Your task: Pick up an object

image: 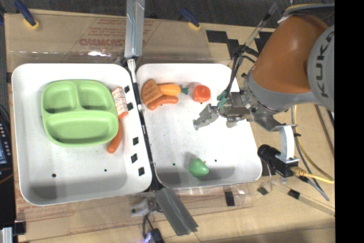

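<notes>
The tomato (201, 92) lies at the far side of the right bin (170, 176), beside the carrot (169, 89) and waffle (151, 91). My jaws (205, 118) hover just beside it, apparently grasping nothing; whether released or clenched I cannot tell. I judge this the approach: next I must line up and descend.

- The tool (203, 118) hangs low over the right bin (239, 171), nothing between its fingers.
- An orange-red tomato-like toy (201, 93) lies just beyond the tool, toward the far wall.
- Farther left of the tool sit a waffle-like piece (150, 90), a carrot (169, 89) and a brown sausage (161, 102), bunched together.
- A green pepper (198, 167) rests well nearer the bin's front edge than the tool.
- Across the divider, the left bin (28, 179) holds a green sectioned plate (79, 112), a striped packet (119, 101) and an orange stick (115, 140).
</notes>
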Robot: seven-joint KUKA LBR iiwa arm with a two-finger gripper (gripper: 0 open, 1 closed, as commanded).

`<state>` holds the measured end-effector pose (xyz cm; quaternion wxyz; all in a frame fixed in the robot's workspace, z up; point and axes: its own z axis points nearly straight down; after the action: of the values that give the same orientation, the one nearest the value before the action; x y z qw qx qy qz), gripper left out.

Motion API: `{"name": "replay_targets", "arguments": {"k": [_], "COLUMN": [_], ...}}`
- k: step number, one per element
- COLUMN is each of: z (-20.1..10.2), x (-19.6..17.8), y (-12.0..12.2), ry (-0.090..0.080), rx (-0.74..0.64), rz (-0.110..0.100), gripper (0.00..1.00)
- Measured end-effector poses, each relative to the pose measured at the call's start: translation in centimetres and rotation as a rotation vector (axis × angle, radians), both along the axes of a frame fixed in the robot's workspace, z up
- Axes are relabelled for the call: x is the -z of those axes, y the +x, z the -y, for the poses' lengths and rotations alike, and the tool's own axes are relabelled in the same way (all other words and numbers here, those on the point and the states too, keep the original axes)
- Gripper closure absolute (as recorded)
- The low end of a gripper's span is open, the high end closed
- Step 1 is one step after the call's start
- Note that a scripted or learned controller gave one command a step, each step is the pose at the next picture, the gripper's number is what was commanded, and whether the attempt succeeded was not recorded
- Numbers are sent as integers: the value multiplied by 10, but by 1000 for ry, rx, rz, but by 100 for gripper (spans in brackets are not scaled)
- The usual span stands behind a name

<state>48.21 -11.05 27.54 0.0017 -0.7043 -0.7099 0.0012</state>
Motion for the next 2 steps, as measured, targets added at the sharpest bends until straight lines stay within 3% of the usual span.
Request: {"name": "replay_targets", "arguments": {"k": [1,2], "z": [7,50], "x": [95,183], "y": [-7,-5], "ry": [0,0], "rx": [26,134], "rz": [-3,4], "gripper": [0,0]}}
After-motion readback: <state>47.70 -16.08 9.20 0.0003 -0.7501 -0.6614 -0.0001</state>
